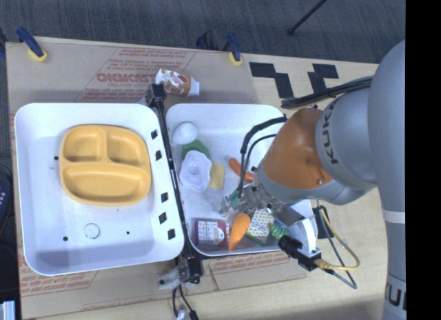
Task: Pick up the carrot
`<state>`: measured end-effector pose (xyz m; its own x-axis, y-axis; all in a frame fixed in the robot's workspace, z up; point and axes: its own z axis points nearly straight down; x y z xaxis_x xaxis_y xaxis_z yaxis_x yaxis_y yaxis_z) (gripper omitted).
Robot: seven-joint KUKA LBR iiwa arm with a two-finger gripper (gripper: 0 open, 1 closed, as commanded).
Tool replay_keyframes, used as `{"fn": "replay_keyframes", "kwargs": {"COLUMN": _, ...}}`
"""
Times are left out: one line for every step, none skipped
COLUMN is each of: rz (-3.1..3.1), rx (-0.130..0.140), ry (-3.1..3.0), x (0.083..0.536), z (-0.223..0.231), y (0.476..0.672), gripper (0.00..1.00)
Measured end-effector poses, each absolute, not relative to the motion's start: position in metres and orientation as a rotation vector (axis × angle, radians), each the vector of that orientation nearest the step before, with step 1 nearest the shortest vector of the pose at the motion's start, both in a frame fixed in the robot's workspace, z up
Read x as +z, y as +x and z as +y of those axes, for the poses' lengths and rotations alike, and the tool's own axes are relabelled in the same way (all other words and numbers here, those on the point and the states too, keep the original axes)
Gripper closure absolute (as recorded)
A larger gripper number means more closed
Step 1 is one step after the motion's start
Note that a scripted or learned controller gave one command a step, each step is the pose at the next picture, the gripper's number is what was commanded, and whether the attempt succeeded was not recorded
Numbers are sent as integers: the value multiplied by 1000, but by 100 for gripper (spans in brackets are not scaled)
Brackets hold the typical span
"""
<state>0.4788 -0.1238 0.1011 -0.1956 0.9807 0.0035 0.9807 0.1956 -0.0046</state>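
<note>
Over in the right bin [275, 113], the carrot [239, 231] sits near the front edge, tilted, just beside a red packet [211, 232] on its left and a patterned packet [260, 223] on its right. The jaws [247, 203] hang right above the carrot's top end, but honestly can't tell if they're wide or narrow. Further back sit a white egg [184, 132] and a white cup [194, 171]. The left bin [31, 122] holds a yellow divided plate [105, 163].
</note>
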Motion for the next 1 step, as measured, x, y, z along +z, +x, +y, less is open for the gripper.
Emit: {"fn": "replay_keyframes", "kwargs": {"rz": -1816, "rx": 3, "ry": -2559, "x": 191, "z": -82, "y": 476, "gripper": 100}}
